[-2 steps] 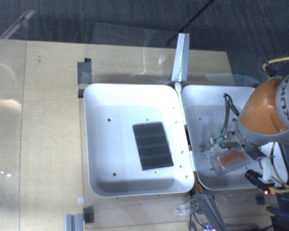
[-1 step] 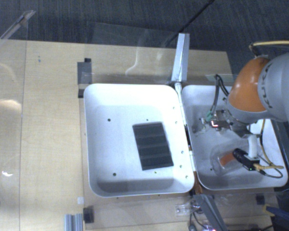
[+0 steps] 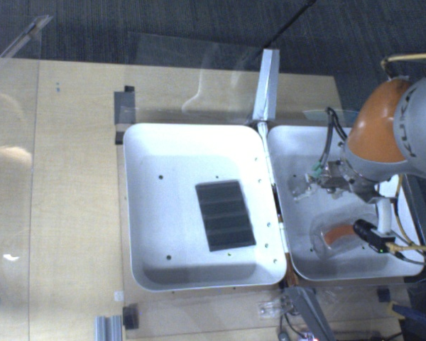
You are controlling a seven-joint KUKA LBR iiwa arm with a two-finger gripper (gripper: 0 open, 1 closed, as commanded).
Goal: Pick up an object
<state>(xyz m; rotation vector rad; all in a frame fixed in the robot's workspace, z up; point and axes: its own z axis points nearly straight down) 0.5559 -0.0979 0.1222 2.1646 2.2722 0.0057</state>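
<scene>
Tool (image 3: 325, 183) hangs low over the right bin (image 3: 298, 144), under the grey arm's orange band (image 3: 373, 130); whether it is clenched or released cannot be told. Just beside it toward the bin's near edge lies a reddish-brown object (image 3: 337, 234) inside something clear. Well apart, a dark ribbed slab (image 3: 225, 215) lies flat in the left bin (image 3: 149, 190) on the worktop (image 3: 71, 212).

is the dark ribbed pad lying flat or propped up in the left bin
Flat. The dark ribbed pad lies face up on the left bin floor, clear of the walls.
</scene>
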